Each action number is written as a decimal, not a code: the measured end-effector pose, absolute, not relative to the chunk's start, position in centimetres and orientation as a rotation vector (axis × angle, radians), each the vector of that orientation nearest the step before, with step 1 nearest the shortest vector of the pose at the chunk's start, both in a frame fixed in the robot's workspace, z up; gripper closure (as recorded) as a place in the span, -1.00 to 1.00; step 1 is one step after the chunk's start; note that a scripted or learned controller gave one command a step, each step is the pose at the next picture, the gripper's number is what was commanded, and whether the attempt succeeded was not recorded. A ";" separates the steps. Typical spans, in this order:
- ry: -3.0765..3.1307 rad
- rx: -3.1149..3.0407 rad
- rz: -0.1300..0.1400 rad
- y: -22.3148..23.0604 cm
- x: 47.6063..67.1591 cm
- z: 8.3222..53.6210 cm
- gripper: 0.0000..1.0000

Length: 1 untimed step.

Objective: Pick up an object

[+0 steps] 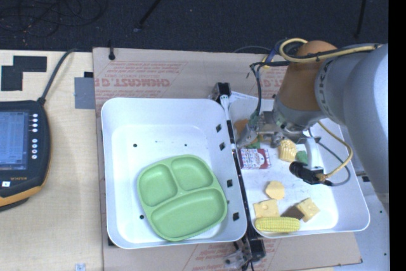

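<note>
Corn cob [276,224], yellow and lying lengthwise along the near edge of the right bin [355,216], sits closest to the camera, with a yellow block [266,208] touching it from behind and another yellow block [308,208] beside a dark brown piece [294,212] toward the bin's near right corner. No object is singled out by the task; the likeliest candidates are those at the bin's far left part, where the gripper [265,134] hangs low: a red and white packet [254,158] just nearward of it by the bin's left wall, and a pale yellow piece [288,150] just to its right. Whether the fingers are spread or pressed together I cannot tell, since the wrist and cables hide them. A rounded yellow piece [275,190] lies mid-bin. Across the divide, the left bin [120,130] carries a green divided plate [183,197] near its near edge. A teach pendant [19,149] rests at the worktop's left edge.
</note>
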<state>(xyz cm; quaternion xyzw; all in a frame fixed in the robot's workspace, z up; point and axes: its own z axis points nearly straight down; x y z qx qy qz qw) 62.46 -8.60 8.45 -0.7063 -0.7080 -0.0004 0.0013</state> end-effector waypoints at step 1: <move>-2.220 -2.219 0.002 -8.9 64.4 8.8 -1.00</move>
